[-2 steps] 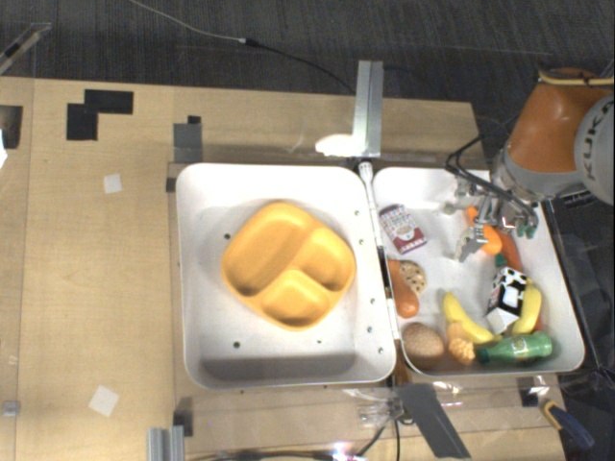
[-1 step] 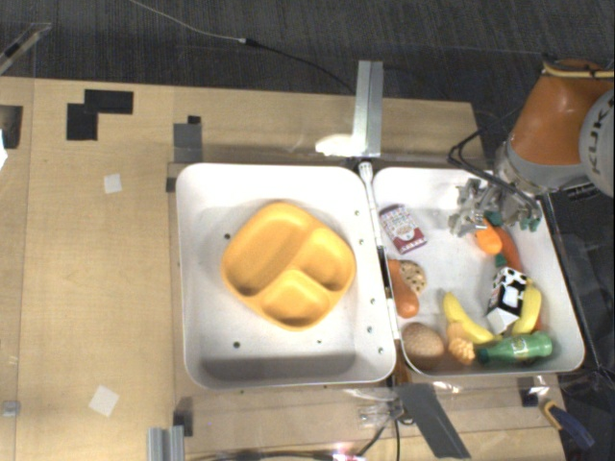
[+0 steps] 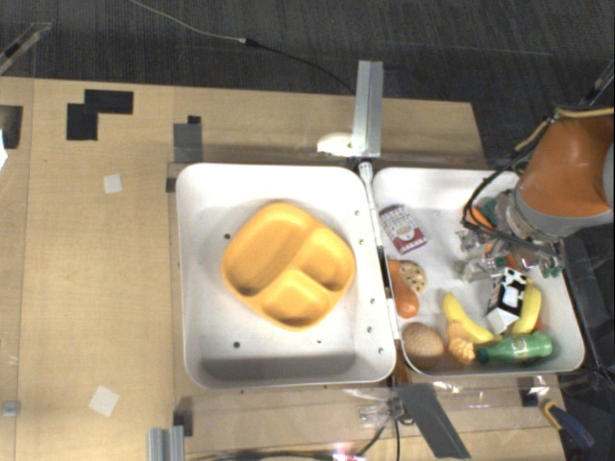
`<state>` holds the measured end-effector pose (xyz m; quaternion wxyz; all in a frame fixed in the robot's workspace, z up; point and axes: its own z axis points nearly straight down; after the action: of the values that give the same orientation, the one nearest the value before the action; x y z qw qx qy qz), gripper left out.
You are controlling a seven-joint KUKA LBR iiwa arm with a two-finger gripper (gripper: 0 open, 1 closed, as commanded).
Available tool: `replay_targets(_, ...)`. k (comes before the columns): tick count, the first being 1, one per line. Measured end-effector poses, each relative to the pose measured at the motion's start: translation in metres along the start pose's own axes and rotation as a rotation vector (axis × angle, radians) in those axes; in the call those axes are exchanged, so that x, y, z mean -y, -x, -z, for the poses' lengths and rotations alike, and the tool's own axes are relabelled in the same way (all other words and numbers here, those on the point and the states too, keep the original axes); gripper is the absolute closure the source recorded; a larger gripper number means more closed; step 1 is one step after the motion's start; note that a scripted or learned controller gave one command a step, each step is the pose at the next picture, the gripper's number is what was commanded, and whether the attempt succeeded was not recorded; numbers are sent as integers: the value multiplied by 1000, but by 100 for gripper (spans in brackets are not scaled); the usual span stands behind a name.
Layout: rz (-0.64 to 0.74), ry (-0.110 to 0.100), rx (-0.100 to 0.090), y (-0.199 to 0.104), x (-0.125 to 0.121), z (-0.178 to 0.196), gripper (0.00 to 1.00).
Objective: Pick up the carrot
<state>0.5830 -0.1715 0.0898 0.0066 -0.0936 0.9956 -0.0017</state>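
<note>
While the gripper [image 3: 500,257] hangs at mid-right of the right bin [image 3: 444,182] — finger state cannot be told — the carrot [image 3: 405,296] lies at the bin's left wall, well apart. Best approach: travel left, descend astride it — avoid the cookie [image 3: 411,276] touching it.

We record a pale wooden bench [image 3: 86,286] bearing two shallow white plastic bins side by side: the left bin [image 3: 192,257] toward the middle, the right bin [image 3: 437,195] near the right edge. Black angular markings [image 3: 96,111] sit at its far-left corner.
</note>
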Motion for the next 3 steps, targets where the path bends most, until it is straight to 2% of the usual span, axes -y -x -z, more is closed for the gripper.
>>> replay_targets(1,-174,-1,3,31,7,86,100)
replay_targets(2,-294,1,-2,-30,14,2,100)
replay_targets(3,-342,1,-1,68,45,-3,100)
